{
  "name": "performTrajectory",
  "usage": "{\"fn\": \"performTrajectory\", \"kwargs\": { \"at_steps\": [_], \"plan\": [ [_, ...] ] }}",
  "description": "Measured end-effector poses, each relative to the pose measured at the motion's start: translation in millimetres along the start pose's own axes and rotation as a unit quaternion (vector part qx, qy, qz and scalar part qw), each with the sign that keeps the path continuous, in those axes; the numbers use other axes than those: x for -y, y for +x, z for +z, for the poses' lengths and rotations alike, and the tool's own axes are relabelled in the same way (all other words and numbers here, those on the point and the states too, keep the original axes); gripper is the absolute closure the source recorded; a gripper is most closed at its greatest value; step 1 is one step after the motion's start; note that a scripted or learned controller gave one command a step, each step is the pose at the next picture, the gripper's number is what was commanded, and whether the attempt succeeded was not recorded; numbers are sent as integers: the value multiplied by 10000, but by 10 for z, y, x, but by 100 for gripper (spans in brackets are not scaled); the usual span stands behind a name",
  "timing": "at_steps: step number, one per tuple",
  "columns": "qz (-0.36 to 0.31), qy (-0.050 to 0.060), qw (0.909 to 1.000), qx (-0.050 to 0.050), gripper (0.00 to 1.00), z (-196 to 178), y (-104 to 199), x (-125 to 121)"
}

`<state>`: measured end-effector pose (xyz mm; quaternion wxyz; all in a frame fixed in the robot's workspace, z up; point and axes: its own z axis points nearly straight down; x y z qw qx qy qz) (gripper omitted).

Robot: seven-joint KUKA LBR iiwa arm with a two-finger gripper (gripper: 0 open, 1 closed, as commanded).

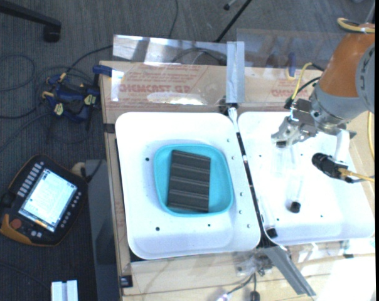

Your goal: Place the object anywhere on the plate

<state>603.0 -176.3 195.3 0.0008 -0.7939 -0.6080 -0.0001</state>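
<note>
Where the bench carries two shallow white bins side by side, the left bin (133, 231) holds a light blue plate (161, 168) near its middle. A dark grey rectangular object (189, 180) with lengthwise ridges lies flat on the plate, inside its rim, its long side running away from the camera and tilted slightly to the right. Blue shows on all sides of it.

The right bin (327, 221) sits just beside the left one, their inner edges touching. The grey arm (352, 61), with its orange band, reaches in from the right and hangs over the upper half of this bin. The gripper (315, 184) points down toward the bin's white floor, well apart from the plate and the object. Its two pale fingers (294, 190) appear spread wide with nothing between them, though they are hard to make out against the white bin. One finger ends in a small black tip close to the bin floor. A yellow cable (359, 178) runs off the wrist toward the right.

Behind the bins stands a sheet of brown cardboard (170, 86) with red lettering, topped by a shiny strip. On the dark carpet to the left lie a handheld control pendant (42, 199) with a lit screen, blue clamps (70, 99), and loose black cables.
</note>
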Motion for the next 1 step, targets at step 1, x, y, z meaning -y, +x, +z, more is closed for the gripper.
{"fn": "performTrajectory", "kwargs": {
  "at_steps": [1],
  "plan": [
    [1, 0, 10000, 1, 0, -1, -2, 0]
  ]
}}
